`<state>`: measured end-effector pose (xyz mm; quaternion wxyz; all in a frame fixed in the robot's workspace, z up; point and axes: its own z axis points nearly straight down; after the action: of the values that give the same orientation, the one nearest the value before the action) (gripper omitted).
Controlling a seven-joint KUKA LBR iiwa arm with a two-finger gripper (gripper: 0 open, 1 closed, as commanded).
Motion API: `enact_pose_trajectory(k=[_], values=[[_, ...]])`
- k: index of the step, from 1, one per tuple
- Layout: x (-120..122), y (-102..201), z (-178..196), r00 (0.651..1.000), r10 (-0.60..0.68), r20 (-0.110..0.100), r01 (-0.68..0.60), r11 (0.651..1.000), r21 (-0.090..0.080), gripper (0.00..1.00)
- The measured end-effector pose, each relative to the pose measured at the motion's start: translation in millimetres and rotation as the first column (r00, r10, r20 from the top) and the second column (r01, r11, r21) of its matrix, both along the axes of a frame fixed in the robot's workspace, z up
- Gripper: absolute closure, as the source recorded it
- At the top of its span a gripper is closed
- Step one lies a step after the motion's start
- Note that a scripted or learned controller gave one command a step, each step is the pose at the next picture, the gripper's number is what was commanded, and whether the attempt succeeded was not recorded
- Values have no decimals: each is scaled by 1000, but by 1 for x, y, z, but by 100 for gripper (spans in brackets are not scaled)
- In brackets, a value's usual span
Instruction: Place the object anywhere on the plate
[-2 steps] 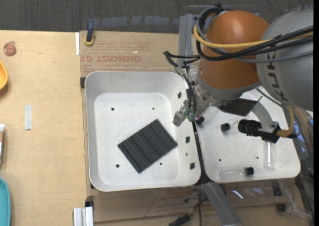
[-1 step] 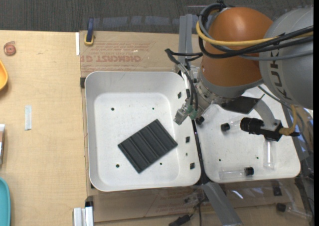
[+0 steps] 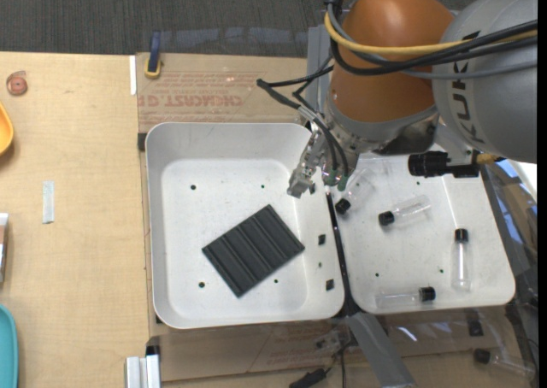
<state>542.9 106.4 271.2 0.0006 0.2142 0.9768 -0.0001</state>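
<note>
The plate is a dark ridged rectangle lying at a slant on the floor of the left white bin. Several clear tubes with black caps lie in the right bin: one near its middle, one at the right, one along the front wall. My gripper hangs under the orange wrist band over the wall between the two bins, above and to the right of the plate. A small black piece shows just below it.
The grey arm and its cables cover the back of the right bin. Brown cardboard lies behind the left bin. A wooden bench top spreads to the left, with small items along its left edge.
</note>
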Motion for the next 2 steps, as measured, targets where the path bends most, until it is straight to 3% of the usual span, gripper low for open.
enact_pose_trajectory(k=[1, 2], values=[[4, -1, 46, 972, 236, 2, -236, 972, 0, 100], [-52, -3, 154, 873, 487, 3, -487, 873, -1, 100]])
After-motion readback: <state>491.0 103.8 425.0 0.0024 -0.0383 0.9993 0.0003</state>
